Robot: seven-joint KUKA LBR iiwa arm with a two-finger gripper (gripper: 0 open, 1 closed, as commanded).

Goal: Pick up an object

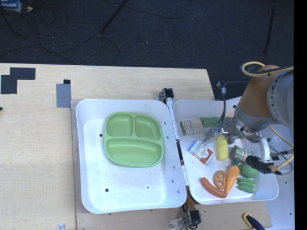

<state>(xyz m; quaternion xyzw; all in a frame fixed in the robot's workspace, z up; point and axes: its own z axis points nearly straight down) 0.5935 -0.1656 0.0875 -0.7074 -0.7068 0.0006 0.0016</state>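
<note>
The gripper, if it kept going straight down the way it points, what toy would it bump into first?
Probably the yellow corn cob. The gripper hangs in the right bin, just above the cob's top end. Depth is hard to judge from this slanted view, so the small white packet beside it could be touched instead.

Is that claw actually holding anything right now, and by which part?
It cannot be told. The claw sits low in the right bin, beside the corn cob and a small packet, with no object visibly gripped.
</note>
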